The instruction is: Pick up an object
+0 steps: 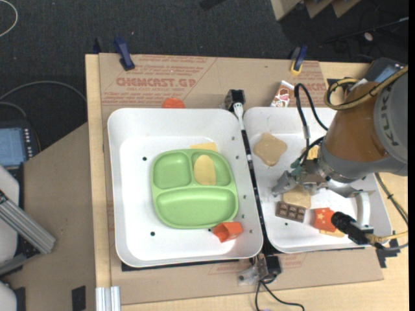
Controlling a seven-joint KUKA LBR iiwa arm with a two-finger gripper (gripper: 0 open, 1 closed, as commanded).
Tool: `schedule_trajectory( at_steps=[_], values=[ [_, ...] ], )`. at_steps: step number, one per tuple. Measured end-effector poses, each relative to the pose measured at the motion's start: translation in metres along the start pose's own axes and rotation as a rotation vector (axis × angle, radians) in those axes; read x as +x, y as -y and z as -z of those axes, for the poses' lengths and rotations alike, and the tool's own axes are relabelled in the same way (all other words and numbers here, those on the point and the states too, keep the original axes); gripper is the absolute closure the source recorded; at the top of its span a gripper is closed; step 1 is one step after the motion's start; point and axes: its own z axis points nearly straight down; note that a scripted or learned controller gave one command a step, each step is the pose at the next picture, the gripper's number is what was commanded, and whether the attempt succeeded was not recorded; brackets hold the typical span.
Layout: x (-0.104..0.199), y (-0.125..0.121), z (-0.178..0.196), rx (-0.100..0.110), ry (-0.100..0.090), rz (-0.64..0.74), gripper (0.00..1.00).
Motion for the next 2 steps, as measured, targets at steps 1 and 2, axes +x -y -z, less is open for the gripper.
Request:
schedule_trajectory(
  at_steps=[1, 2],
  values=[
    [-0.0063, 0.0376, -0.0219, -0.027, 0.011, -0.006, 0.00],
    [-0.0045, 0.0386, -0.0137, -0.021, 0.007, -0.005, 1.00]
  ],
)
